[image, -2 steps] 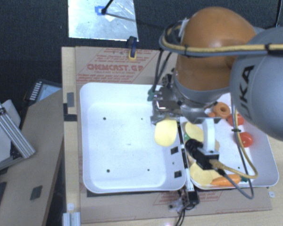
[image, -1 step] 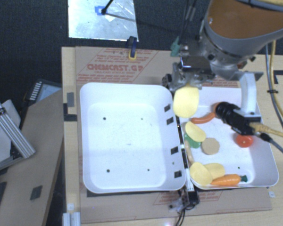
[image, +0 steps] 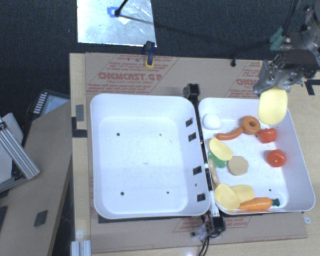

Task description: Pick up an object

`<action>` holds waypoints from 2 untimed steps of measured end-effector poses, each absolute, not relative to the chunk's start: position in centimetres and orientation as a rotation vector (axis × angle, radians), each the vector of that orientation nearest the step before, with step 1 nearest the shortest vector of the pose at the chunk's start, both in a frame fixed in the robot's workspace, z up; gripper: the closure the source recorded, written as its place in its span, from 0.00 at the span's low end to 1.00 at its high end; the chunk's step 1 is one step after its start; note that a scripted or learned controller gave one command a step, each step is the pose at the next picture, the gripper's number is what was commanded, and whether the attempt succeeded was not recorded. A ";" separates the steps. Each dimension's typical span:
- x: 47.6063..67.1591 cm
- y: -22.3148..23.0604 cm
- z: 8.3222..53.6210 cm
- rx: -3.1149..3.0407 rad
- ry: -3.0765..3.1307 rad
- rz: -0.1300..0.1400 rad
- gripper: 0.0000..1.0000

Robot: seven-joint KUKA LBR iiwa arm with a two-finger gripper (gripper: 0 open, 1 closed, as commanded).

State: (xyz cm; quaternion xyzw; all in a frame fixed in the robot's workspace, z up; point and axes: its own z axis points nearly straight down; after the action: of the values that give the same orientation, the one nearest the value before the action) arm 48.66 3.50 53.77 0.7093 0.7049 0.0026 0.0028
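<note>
Gripper (image: 277,87) pinching lemon (image: 272,106), hanging over right bin's (image: 301,169) far edge; left bin (image: 141,153) wide open beside it.

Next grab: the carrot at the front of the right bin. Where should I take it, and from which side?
Grip the carrot across its thick orange middle, coming straight down from above. It lies flat and lengthwise along the front wall of the right bin, green tip pointing right, so close across its narrow width. A pale yellow piece touches its left end; stay clear of that.
</note>
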 end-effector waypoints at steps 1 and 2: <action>57.4 -3.3 53.5 2.221 2.212 0.003 1.00; 61.7 -12.5 53.5 2.220 2.213 0.002 1.00</action>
State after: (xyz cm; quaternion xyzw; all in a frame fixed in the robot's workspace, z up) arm 61.70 -12.51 53.54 0.7082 0.7060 0.0007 0.0033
